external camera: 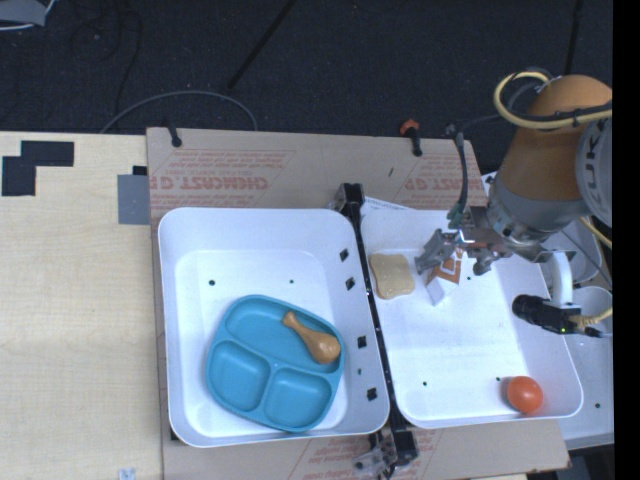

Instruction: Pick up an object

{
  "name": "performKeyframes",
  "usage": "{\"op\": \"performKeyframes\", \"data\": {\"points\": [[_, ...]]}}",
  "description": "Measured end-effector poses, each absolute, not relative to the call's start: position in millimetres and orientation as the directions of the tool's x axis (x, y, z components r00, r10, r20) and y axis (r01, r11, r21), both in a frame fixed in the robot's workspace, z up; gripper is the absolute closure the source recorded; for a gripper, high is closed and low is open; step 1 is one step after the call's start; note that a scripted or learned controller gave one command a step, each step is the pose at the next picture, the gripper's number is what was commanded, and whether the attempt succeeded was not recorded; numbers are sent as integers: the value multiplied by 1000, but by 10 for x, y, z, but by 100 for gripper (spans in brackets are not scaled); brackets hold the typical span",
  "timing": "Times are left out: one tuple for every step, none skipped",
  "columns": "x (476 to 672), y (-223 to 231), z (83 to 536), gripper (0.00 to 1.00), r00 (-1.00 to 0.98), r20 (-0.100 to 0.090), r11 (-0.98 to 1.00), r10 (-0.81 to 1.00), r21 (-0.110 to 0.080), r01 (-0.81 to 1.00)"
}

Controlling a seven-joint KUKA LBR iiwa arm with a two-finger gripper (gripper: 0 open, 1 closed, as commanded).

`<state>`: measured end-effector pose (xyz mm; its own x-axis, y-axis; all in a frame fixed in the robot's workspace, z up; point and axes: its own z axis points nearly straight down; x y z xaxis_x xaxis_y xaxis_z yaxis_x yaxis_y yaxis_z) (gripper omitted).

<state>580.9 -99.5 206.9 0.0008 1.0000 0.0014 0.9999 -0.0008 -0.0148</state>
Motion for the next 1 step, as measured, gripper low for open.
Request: {"op": "performKeyframes", "data": {"points": [[5835, -995, 2132, 0, -1, 1, 1, 1000, -4, 1000]]}}
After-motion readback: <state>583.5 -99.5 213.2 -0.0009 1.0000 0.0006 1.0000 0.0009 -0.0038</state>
